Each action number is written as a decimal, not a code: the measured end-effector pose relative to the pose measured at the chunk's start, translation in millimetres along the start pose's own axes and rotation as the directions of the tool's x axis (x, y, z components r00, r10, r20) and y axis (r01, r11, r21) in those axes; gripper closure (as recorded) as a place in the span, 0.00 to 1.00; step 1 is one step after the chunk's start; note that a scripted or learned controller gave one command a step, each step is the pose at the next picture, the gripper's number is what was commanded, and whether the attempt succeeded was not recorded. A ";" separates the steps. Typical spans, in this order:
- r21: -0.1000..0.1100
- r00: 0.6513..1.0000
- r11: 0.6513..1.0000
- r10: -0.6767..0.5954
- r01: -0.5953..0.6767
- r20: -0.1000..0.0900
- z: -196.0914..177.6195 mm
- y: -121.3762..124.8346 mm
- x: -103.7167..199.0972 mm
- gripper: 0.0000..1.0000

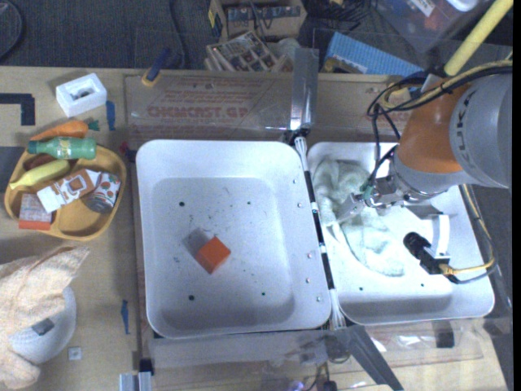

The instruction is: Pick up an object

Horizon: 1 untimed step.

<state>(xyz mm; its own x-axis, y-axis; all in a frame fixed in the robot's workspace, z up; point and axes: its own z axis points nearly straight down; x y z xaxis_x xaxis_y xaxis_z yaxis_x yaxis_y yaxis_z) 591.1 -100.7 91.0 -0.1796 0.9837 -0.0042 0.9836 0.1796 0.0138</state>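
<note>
cloth (358, 218) crumpled in the right bin (472, 300) lies under the jaws (358, 202); their state cannot be told.

We see an orange block (215, 254) lying tilted on the floor of the left bin (163, 169), near its middle, and a crumpled pale cloth (358, 218) heaped along the left side of the right bin (464, 300).

Robotics lab: bench bins (163, 169), cables (383, 96), clutter.
</note>
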 end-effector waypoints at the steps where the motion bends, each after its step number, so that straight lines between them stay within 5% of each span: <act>1: 0.000 1.000 1.000 0.005 -0.005 -0.002 0.5 1.2 -8.2 0.00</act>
<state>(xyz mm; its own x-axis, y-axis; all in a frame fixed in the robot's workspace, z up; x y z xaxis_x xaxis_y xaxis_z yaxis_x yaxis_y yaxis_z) 593.7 -108.6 90.5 -0.1745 0.9846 -0.0022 0.9846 0.1745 0.0135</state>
